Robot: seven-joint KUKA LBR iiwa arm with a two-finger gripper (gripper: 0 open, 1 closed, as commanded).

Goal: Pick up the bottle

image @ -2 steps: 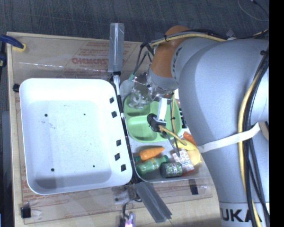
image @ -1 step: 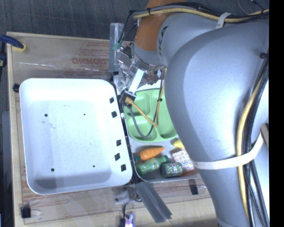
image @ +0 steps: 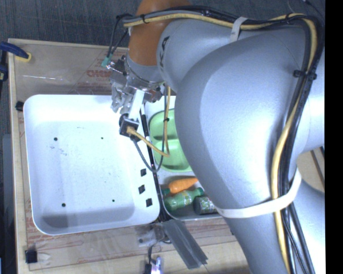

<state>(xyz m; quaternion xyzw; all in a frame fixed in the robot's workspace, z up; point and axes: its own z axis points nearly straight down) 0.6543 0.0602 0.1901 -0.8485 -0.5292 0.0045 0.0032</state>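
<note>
A green bottle [image: 184, 200] lies on its side at the near end of the right bin [image: 170, 211], just past the divider between the bins. Its right part is hidden under my arm. My gripper [image: 122, 103] hangs over the far right corner of the left bin [image: 74, 170], well away from the bottle and farther back in the view. I see nothing in the gripper. The big grey arm covers most of the right bin.
An orange carrot-shaped object [image: 183, 184] lies right beside the bottle, with a pale green bowl [image: 174, 147] behind it. A yellow cable [image: 151, 144] hangs from the wrist over the divider. Blue clamps [image: 14, 51] sit at the bench's far left corner.
</note>
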